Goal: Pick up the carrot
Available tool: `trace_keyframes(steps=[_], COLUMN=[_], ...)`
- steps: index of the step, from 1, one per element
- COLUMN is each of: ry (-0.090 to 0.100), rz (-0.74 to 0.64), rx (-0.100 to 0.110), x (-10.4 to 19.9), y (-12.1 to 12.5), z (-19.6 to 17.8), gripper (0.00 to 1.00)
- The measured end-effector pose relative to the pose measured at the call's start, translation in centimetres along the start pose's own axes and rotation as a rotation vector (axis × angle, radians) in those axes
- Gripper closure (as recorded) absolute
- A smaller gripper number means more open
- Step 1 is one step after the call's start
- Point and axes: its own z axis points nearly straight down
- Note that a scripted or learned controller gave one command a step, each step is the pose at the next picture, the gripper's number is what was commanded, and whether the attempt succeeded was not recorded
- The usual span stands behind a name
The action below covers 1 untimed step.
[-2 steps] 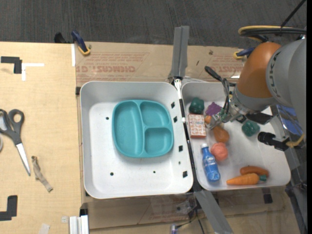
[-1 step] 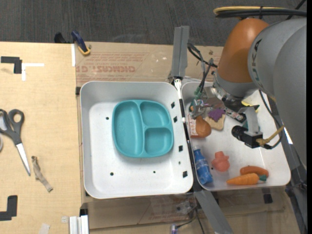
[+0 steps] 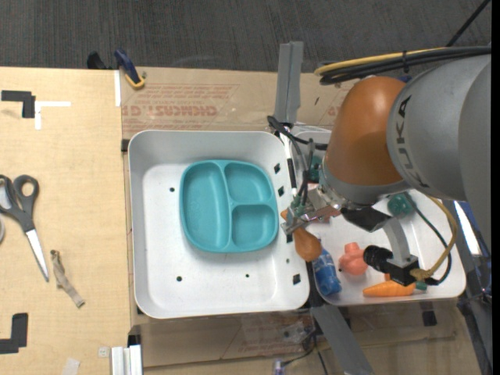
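Note:
The carrot is orange with a green tip at its right end. It lies flat near the front edge of the right bin. My gripper hangs over the right bin's left wall, close to the divide between the two bins. It is well to the left of the carrot and farther back. Just under the gripper lies a brownish-orange rounded thing. The arm's grey and orange bulk hides much of the right bin.
A teal divided plate sits in the left bin. In the right bin a blue thing and a pink thing lie left of the carrot, with a teal thing behind. Scissors lie on the bench at left.

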Motion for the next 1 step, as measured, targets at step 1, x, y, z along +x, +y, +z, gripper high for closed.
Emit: trace_keyframes(steps=[1], ry=[-0.002], rz=[0.309], rx=[0.001], x=[3.19], y=[3.68], z=[-2.85], gripper=[1.00])
